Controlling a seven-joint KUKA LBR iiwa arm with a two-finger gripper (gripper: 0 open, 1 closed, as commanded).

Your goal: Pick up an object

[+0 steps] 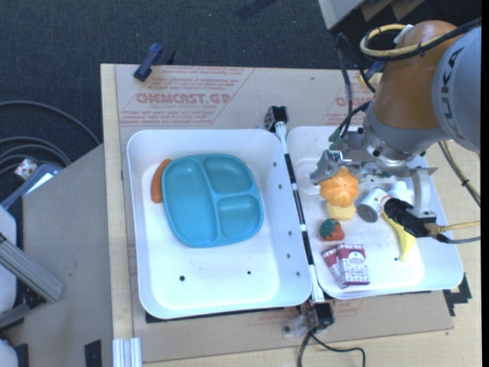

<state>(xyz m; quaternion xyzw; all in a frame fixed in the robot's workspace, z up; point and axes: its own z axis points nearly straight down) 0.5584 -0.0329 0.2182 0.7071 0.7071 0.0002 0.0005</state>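
Note:
In the right bin (435, 277) lie an orange fruit (340, 188), a small yellow piece (343, 212) just below it, a red and green strawberry-like toy (330, 229), a red and white carton (348, 264), a banana (403, 239) and a small white can (372, 203). My gripper (337, 163) hangs low over the bin's upper left part, directly above the orange fruit and touching or nearly touching its top. The wrist hides how it meets the fruit.
The left bin (153, 274) holds a blue compartment plate (214, 199) with an orange carrot-like piece (157, 180) poking out from its left edge. A black-clipped divider (294, 205) separates the bins. Cables (458, 232) trail across the right bin's right side.

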